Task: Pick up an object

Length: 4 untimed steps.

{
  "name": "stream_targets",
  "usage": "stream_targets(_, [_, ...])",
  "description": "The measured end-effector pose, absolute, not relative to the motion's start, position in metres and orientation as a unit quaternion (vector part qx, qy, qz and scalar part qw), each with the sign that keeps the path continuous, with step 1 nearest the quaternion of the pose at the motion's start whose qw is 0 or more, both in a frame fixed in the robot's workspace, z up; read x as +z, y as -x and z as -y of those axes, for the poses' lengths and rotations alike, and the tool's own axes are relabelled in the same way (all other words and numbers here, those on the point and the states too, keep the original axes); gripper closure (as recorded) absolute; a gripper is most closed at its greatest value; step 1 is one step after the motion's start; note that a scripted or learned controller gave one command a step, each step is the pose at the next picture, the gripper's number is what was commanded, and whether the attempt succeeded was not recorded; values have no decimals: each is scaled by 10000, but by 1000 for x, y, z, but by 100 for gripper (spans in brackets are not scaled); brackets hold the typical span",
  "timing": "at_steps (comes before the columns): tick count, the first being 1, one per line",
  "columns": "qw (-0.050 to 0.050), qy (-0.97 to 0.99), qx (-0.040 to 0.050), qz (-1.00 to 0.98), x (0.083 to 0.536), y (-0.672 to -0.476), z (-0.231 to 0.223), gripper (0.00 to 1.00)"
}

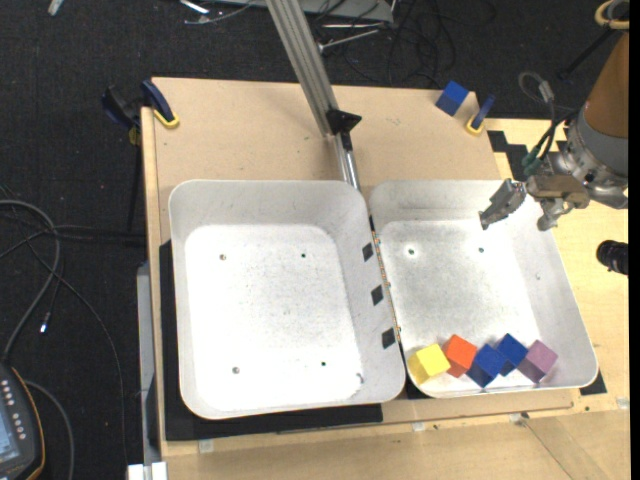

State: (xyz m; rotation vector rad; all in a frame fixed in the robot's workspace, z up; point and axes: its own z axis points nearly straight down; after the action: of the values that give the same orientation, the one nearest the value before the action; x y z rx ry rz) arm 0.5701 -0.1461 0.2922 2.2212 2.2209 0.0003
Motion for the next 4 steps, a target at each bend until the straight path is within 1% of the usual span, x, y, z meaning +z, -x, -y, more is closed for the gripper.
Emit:
stream_targets(1, [-32, -7057, -19, -7085, 211, -591, 127, 0])
stream_targets(2, [-46, -7071, -26, -7071, 133, -562, 101, 0])
stream_targets(3, [-8, -7072, -8, -7070, 93, -567, 102, 0])
stream_targets(4, [-10, -7084, -10, -7058, 95, -521, 114, 0])
